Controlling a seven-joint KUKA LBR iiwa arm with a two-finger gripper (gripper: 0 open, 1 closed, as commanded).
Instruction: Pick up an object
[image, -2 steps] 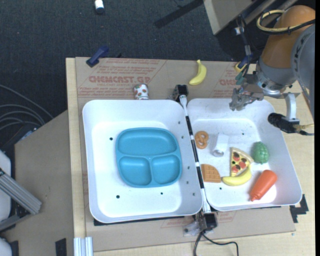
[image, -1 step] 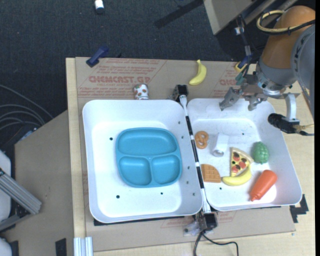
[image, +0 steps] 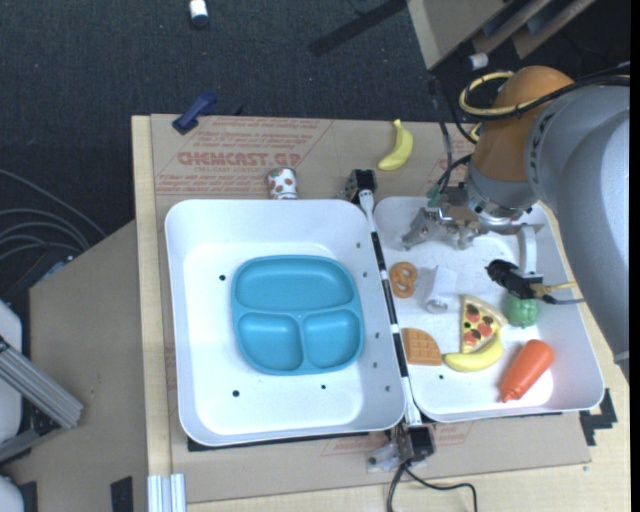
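My gripper (image: 443, 226) hangs over the far end of the right bin (image: 575, 395), with nothing visibly in it. Below it, toys lie on the bin's floor. A brown pretzel (image: 403, 278) is by the left wall, and a small pale block (image: 438, 290) sits next to it. Nearer the front are a waffle (image: 421, 347), a pizza slice (image: 479, 322), a yellow banana (image: 474, 357), an orange carrot (image: 525, 368) and a green vegetable (image: 521, 310).
The left bin (image: 190, 260) holds a blue divided plate (image: 296, 312). On the bench behind the bins lie a second banana (image: 397, 147), a small red-and-white toy (image: 283, 182) and a blue object (image: 193, 113). The arm covers the right bin's far right corner.
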